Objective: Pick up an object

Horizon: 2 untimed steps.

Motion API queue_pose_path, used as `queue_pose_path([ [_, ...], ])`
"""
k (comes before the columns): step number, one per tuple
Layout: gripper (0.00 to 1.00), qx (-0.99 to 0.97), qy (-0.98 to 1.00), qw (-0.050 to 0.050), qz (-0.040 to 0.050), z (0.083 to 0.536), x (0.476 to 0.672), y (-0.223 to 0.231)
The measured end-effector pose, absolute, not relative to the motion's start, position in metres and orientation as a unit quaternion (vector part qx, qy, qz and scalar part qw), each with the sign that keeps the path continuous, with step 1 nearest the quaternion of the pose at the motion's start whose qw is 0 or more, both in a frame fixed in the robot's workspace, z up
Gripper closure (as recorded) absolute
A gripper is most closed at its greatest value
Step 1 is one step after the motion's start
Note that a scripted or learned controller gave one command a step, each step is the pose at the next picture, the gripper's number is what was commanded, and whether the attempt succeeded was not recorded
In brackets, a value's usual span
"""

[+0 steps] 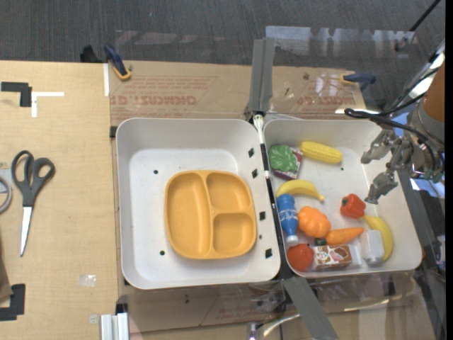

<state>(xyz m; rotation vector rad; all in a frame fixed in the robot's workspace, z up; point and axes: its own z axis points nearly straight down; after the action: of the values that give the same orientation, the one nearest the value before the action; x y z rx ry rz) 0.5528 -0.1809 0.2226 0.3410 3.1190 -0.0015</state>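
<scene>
The gripper [383,167] (fingers apparently spread, holding nothing) hangs over the right bin [409,261] near the red pepper [352,205].

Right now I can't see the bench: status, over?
Gripper open, holding nothing, above right bin. Red pepper just below the fingers, untouched. Banana and carrot crowd it.

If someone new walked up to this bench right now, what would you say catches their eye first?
Probably the yellow divided plate lying alone in the left bin. Next, the bright heap of toy food in the right bin: a corn cob at the back, a banana, a red pepper and a carrot. The end effector hangs over that bin's right side, just above the pepper.
</scene>
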Motion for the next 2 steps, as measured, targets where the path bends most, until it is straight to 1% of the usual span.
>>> queue_pose_path([
  [1,0.00,0.033,0.999,0.002,-0.0003,0.093,0.544,-0.179],
  [2,1.00,0.031,0.999,0.004,-0.0010,0.103,0.545,-0.178],
])
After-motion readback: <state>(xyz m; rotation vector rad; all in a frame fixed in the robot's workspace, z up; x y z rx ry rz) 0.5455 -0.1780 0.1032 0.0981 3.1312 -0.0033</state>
